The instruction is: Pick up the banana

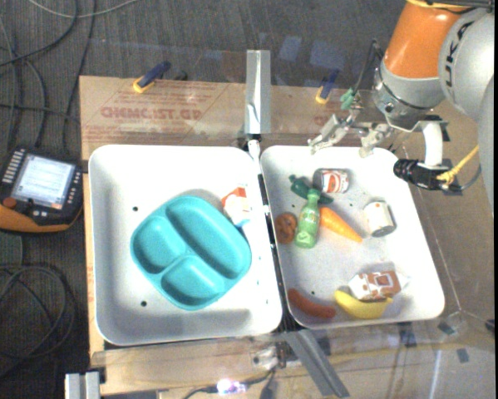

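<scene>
From my seat the gripper (347, 133) hangs over the far rim of the right bin (430, 260), its two thin fingers spread apart with nothing between them, and the orange-banded arm (431, 40) rises behind it toward the upper right. The banana (361, 306) lies at the opposite, near side of the right bin, close to the front wall, with a small printed carton (380, 283) resting against its upper side and a brown sausage (311, 304) just to its left. That leaves little free room around the banana: the bin wall hems it in front and the carton crowds it from behind. The open white floor of the right bin sits in its middle, between the banana and the cluster farther back. In that cluster I see a green bottle (308, 221), an orange carrot (342, 224) touching it, a brown cookie (286, 226) at its left, a red-labelled can (332, 180) on its side, and a pale can (380, 218) toward the right wall. The left bin (107, 223) holds a teal divided plate (190, 250) and a small white and orange carton (238, 207) against the wall shared with the right bin. Beyond both bins the board (149, 110) carries faded red lettering I cannot read.
</scene>
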Controlling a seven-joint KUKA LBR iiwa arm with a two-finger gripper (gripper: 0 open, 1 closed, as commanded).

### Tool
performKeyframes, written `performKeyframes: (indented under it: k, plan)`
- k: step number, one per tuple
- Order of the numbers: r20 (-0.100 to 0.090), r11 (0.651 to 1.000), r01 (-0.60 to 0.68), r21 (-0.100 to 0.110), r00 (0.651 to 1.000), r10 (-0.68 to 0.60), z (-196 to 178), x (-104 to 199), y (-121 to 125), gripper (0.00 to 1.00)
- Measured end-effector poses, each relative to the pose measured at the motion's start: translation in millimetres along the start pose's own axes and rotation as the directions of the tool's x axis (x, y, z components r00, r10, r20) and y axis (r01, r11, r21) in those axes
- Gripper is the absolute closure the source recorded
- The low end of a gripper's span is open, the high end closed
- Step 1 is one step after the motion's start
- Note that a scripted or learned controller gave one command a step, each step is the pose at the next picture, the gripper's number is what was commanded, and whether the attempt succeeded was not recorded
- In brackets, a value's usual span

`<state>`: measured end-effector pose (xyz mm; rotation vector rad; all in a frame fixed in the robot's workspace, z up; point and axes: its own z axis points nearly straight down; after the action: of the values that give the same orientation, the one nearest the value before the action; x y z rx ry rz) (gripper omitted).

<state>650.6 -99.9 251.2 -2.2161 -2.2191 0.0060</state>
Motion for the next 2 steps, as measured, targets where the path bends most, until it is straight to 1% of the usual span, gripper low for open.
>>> performKeyframes:
  k: [1,2]
  plan:
    - [-0.001,0.993,0.119,0.003,0.993,-0.119,133.3,-1.9,-128.8,0.0]
    - [0.01,0.849,0.528,-0.015,0.849,-0.528,163.7,-48.0,-160.6,0.0]
